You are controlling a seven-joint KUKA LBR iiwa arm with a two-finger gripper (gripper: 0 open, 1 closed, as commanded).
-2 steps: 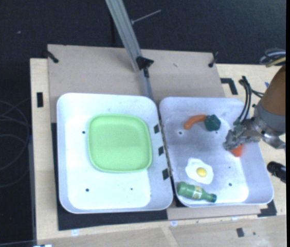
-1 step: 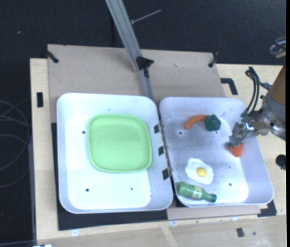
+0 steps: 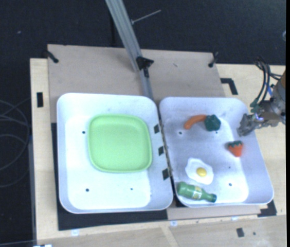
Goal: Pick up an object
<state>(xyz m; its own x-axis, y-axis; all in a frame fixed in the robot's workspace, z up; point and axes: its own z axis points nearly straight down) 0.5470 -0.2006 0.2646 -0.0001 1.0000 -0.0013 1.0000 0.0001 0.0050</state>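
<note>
The arm is at the approach stage: the gripper (image 3: 246, 125) hangs over the right rim of the right bin (image 3: 255, 187), nothing shows between its fingers, and whether they stand apart or together cannot be told from this slanted view. No object has been lifted yet. The nearest candidate is the toy strawberry (image 3: 235, 147), lying on the bin floor just below and slightly left of the gripper as the camera sees it, apart from it. Further left, a toy carrot (image 3: 194, 121) touches a dark green piece (image 3: 212, 122) near the bin's upper middle; a fried egg toy (image 3: 200, 172) sits lower, and a green bottle (image 3: 196, 192) lies on its side against the bottom edge. The left bin (image 3: 73, 189) holds a green plate (image 3: 119, 143). The next move probably calls for centring over the strawberry, then descending to close on it
</note>
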